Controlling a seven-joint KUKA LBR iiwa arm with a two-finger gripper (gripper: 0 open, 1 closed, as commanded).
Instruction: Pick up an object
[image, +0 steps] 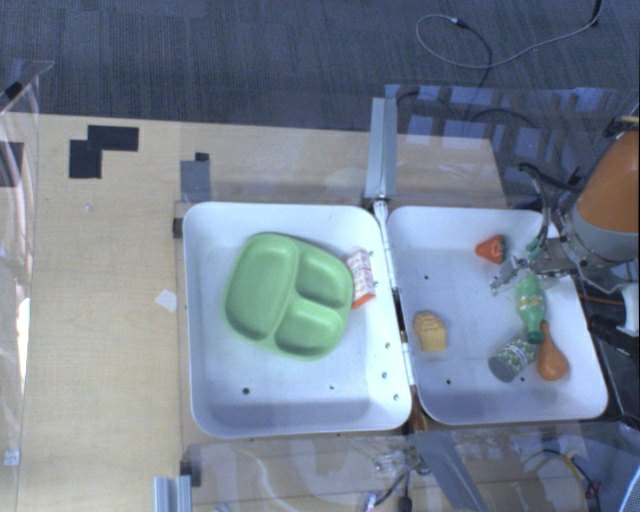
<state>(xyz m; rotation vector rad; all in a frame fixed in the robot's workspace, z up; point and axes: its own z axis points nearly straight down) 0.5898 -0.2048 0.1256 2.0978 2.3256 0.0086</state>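
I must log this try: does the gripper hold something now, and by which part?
It cannot be told. The gripper is over the top end of the green bottle in the right bin, but the view does not show a hold.

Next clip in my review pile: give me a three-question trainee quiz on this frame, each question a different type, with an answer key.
1. True or false: the green divided plate lies in the right bin.
2. Multiple choice: what lies closest to the gripper? A) the green bottle B) the yellow-brown food piece C) the small packet
3. Fill in: the small red-orange item sits near the ___ edge of the right bin.

Key: 1 false, it is in the left bin. 2 A. 3 far.
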